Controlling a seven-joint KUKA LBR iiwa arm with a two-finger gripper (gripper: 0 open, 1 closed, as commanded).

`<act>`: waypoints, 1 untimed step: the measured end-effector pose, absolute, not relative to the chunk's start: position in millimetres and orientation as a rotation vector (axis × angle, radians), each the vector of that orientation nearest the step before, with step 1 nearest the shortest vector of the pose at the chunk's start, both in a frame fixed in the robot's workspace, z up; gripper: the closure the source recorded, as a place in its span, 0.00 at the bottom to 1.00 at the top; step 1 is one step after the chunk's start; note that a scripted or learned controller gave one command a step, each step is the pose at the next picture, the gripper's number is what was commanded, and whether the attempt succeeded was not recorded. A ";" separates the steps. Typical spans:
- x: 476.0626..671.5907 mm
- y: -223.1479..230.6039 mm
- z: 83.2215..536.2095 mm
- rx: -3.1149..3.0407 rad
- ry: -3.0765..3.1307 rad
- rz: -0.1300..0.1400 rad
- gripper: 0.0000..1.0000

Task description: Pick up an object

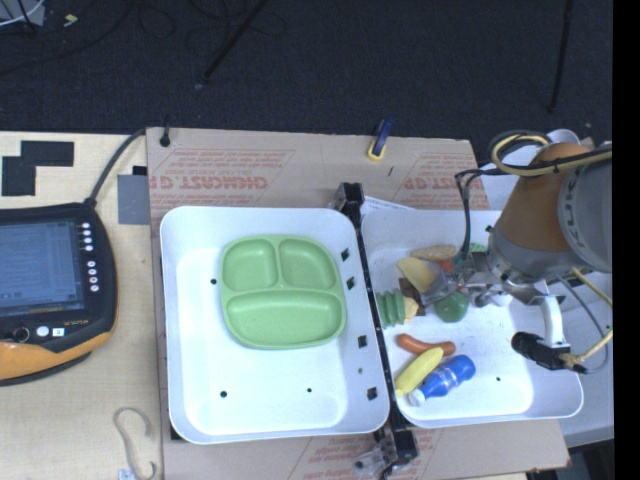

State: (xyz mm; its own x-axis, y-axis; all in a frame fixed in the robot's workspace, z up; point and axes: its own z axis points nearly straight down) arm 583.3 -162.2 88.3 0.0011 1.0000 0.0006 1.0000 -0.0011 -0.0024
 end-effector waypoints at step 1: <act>582.4 -163.7 97.9 -2.224 -2.212 0.003 1.00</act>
State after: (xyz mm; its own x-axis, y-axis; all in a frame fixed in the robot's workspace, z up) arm 582.4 -163.7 97.9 0.0052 1.0000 0.0022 1.0000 -0.0051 -0.0051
